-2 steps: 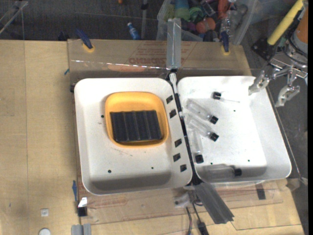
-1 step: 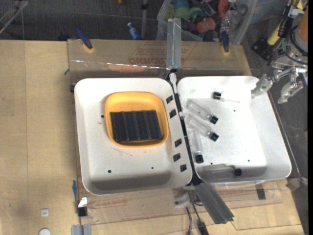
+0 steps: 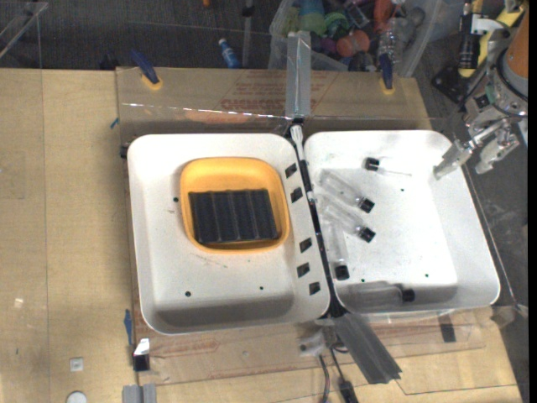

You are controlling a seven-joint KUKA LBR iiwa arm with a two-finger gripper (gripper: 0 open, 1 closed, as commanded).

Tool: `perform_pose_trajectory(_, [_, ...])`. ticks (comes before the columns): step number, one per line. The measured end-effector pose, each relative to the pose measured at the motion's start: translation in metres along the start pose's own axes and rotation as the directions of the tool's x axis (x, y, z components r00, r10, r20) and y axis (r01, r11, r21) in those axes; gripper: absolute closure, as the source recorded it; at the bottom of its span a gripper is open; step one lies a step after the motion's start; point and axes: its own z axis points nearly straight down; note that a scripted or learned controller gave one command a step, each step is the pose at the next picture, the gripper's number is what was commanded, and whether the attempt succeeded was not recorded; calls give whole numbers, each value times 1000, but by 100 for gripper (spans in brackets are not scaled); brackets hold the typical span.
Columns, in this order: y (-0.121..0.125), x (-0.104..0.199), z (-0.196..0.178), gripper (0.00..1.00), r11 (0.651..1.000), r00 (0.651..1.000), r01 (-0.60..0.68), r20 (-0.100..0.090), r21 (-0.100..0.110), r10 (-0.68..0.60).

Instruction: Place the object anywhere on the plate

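Yellow-orange plastic made up the plate (image 3: 231,173), a squarish dish with rounded corners that sat in the left white bin (image 3: 155,225). On it lay a dark ridged rectangular pad (image 3: 233,217), covering most of its floor.

You had the right white bin (image 3: 445,242) beside it, the two bins touching along a central divider (image 3: 310,225) marked with small black tabs. Scattered in that right bin were several clear tubes with black caps. One capped tube (image 3: 372,164) lay near the bin's upper middle; two more (image 3: 365,202) and (image 3: 367,234) lay lower, toward the divider; others with black ends rested by the bin's lower edge (image 3: 407,295) and close to the divider (image 3: 341,270). Being transparent, their bodies were hard to trace against the white.

Your gripper (image 3: 470,154) hung at the upper right corner of the right bin, over its rim, with a pale finger (image 3: 449,164) slanting down and left. I could not tell whether its fingers were parted or together, and nothing could be seen between them. Every tube lay to the gripper's left and lower in the view, apart from it; the nearest was the upper capped one. None of the tubes rested on the plate.

Beyond the bins, you had a tan bench top (image 3: 50,225) and a clear tub of coloured toys (image 3: 361,7) at the top.
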Motion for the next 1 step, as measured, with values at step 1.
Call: perform_pose_trajectory(1, [-2,-15,-9,0,962,962,272,-1,0,-272])
